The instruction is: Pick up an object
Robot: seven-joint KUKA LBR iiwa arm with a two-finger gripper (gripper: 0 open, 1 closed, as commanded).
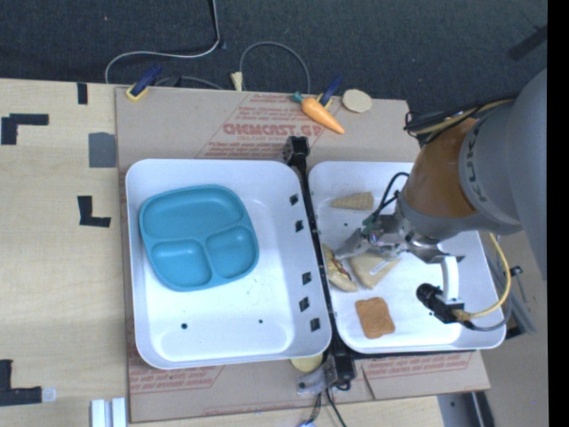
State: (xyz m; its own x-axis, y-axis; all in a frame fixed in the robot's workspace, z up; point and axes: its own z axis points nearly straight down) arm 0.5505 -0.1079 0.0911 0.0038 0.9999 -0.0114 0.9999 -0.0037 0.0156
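Observation:
My gripper (373, 240) is low in the right bin (462, 181), reaching in from the right under the orange-banded wrist (440, 185). It sits just above a pale wedge-shaped piece (371, 269) and beside a yellowish lumpy item (340, 276) near the bin's left wall. A beige cone-shaped piece (353, 202) lies farther back. A brown toast-like slab (374, 317) lies toward the bin's front. I see nothing lifted off the bin floor.
The left bin (222, 336) holds a blue divided plate (197, 236). A toy carrot (322, 114) and a round beige disc (357, 101) lie on the cardboard behind the bins. A black divider (307, 238) separates the bins. Cables trail off the wrist at the right.

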